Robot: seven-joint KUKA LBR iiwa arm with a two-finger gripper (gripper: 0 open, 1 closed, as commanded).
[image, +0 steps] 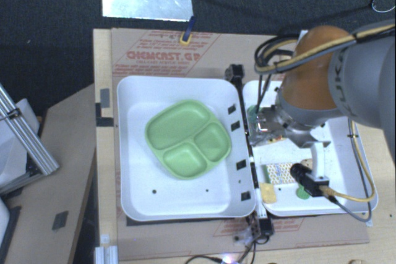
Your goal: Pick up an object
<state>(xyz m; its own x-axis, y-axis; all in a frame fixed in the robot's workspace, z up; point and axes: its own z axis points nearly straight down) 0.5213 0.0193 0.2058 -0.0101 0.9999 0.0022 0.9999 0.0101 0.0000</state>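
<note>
Grey wrist housing hid the gripper [267, 123], so finger state could not be told. It hung over the right bin [346, 133]. Nearest items, a patterned card [278, 173] and yellow piece [268, 193], lay just toward the camera. Beyond the divider, a green plate [187, 139] occupied the left bin [133, 133].

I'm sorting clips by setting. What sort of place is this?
Probably a robotics lab test bench: an industrial arm reaches over two white bins, one holding a green divided plate, with loose cables around.
</note>
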